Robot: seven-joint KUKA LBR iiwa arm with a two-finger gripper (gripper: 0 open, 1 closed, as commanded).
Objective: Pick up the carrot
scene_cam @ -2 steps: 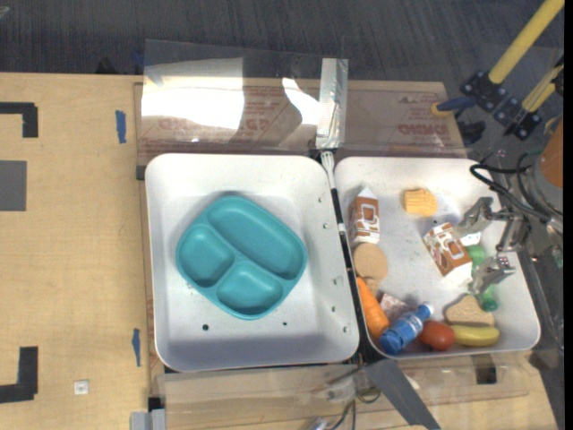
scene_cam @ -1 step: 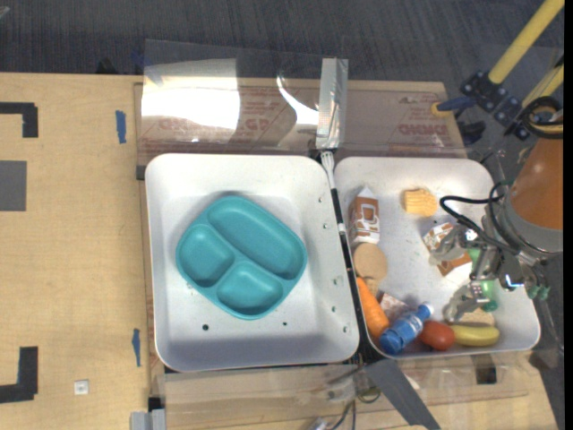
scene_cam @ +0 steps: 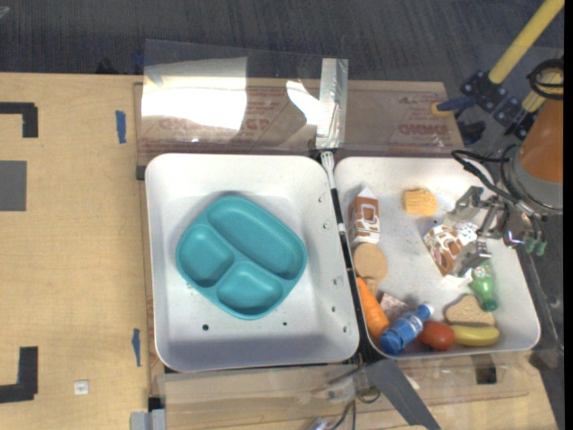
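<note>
The carrot (scene_cam: pixel 372 305) lies in the right bin (scene_cam: pixel 524 305), low down by its left wall. It is orange and points up and a little left. Its top end touches a round tan cookie (scene_cam: pixel 370 262). Its low end sits just beside a blue bottle (scene_cam: pixel 405 327) that lies on its side.

Next to the bottle, along the bottom of the bin, there is a red tomato (scene_cam: pixel 437 335), then a yellow banana (scene_cam: pixel 475 335). A slice of bread (scene_cam: pixel 467 312) rests just above the banana. A small green bottle (scene_cam: pixel 483 285) sits higher up, near the right wall. A brown and white packet (scene_cam: pixel 364 219) lies above the cookie. A yellow cracker (scene_cam: pixel 419 202) is near the top of the bin.

The gripper (scene_cam: pixel 476 218) is at the right side of the frame, over a shiny red and white wrapper (scene_cam: pixel 450 245). It is well apart from the carrot. I cannot tell if its pincer is open or closed, or if it has hold of anything.

The left bin (scene_cam: pixel 170 330) has a teal plate (scene_cam: pixel 240 255) with three parts in it.
</note>
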